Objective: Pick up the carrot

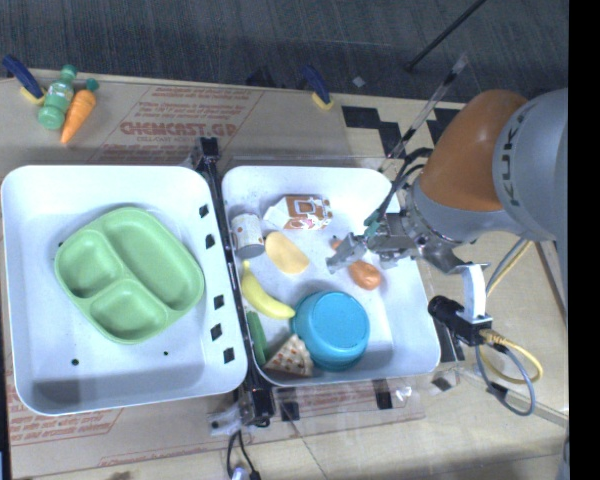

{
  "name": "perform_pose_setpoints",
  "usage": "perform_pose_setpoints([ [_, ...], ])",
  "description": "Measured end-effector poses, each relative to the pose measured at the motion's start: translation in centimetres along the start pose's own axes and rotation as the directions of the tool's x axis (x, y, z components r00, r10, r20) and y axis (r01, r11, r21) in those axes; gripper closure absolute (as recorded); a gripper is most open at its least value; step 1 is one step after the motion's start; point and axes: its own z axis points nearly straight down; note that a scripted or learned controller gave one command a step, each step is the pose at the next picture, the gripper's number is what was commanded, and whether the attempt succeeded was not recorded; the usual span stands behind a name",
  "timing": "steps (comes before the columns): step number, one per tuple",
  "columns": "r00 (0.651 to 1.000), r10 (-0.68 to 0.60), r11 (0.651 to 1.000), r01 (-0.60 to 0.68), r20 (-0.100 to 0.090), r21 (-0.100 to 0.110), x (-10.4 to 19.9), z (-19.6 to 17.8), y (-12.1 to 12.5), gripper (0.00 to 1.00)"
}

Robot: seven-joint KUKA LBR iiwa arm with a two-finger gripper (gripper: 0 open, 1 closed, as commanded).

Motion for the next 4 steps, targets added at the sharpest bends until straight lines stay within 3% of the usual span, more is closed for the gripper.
perform_pose_setpoints([
  [1,0.943,-0.334,0.943,0.334,0.001,0.000,3.4,10.7,0.9,0.00],
  [2,0.994,-0.107,0.994,0.107,0.004,-0.001,1.4,10.6,5.6,0.00],
  [3,0.993,-0.115,0.993,0.115,0.004,0.001,1.5,9.6,5.6,1.00],
  [4,0.949,-0.315,0.949,0.316,0.011,-0.009,-1.6,-3.2,5.4,1.00],
])
